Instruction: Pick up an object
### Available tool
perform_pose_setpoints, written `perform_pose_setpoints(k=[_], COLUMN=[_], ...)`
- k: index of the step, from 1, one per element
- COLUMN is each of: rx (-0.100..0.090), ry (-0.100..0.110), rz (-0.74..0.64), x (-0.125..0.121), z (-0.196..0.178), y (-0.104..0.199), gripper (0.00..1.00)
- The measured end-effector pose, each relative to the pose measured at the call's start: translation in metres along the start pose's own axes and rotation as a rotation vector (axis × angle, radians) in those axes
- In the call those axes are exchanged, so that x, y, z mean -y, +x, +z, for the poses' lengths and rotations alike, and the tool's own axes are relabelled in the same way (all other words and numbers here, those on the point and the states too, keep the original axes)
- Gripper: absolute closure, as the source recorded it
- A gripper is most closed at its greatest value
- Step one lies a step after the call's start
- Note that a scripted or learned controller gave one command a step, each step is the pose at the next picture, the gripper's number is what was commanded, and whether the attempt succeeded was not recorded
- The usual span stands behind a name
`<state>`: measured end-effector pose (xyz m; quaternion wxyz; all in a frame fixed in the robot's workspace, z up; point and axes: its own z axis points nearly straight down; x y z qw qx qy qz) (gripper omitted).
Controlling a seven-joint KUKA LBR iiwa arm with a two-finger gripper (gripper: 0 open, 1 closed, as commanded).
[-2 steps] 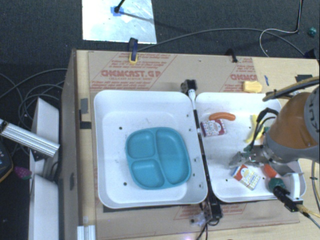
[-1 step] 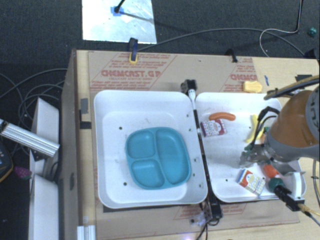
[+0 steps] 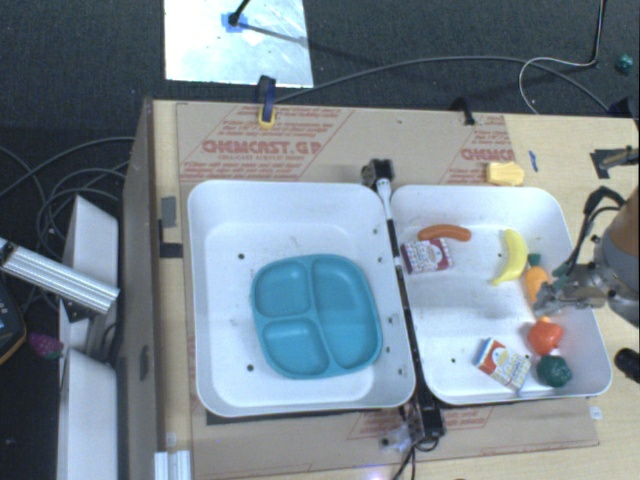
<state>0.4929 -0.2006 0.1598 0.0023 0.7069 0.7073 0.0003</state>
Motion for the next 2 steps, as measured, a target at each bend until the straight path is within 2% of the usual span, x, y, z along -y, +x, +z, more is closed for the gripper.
perform_pose_setpoints(k=[1,2], rx=[-0.001,-0.004], ry=[0.0,0.002], rz=[-0.003,-0.005], x=[-0.033,-0.044], z=[-0.021,-0.002], y=[-0.006,0.081], gripper=[1.0,1.0])
